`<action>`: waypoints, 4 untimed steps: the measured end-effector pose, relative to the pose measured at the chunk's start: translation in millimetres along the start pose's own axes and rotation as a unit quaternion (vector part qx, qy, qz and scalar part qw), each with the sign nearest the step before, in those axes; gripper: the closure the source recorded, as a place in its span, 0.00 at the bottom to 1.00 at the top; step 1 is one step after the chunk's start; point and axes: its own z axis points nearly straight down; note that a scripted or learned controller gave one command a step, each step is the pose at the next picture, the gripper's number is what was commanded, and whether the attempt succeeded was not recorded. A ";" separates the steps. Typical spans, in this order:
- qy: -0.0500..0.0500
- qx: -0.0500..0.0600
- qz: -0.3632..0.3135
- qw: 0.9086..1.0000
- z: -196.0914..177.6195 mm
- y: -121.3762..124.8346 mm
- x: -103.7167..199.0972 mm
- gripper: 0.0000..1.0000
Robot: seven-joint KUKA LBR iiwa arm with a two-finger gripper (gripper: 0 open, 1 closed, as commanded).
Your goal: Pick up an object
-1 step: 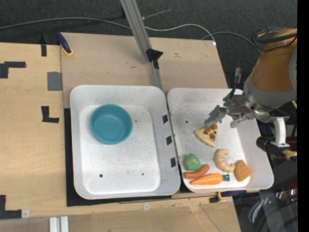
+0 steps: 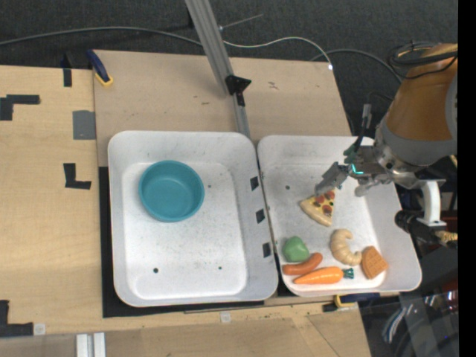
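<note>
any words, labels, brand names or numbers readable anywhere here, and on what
None can be read.
The teal bowl, pizza slice, carrot and both white bins carry no print.
The arm shows no legible label; any marking there is too blurred.

teal bowl, orange carrot, white bins

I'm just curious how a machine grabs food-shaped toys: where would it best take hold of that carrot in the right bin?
Probably across the carrot's orange middle, coming straight down from above. It lies flat and slender, so its long sides offer a narrow width. The sausage touches its upper side, which may crowd one finger.
</note>
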 end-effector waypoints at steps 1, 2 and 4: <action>0.000 0.002 0.001 1.000 45.8 -1.2 -6.0 0.00; 0.000 0.003 0.001 1.000 92.9 -8.0 -10.7 0.00; 0.001 0.001 0.000 1.000 134.4 -8.8 -9.2 1.00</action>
